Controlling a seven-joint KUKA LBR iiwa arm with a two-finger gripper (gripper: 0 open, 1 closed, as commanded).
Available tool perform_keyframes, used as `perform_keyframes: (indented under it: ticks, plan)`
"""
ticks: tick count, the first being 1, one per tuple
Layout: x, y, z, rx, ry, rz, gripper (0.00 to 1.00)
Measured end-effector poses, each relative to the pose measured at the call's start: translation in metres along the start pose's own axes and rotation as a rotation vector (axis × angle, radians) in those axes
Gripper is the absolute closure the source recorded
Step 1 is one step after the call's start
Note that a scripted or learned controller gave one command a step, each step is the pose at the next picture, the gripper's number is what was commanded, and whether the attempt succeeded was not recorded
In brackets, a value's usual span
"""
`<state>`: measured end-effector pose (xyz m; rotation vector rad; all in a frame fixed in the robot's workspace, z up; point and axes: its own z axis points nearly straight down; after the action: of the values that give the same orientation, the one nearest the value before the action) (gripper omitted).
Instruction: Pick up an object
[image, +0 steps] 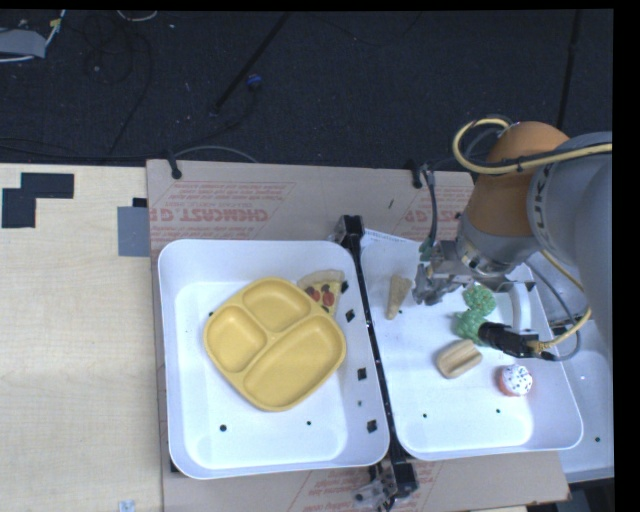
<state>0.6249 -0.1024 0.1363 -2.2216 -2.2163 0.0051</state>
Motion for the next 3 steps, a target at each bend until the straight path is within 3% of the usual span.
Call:
perform_keyframes:
  ticks: [2, 3]
  plan:
    - [0.0, 0.006, -0.123, -0.008, -0.001, -0.003, 1.0]
    - [-0.001, 0.006, -0.134, -0.004, 0.0, -0.004, 1.0]
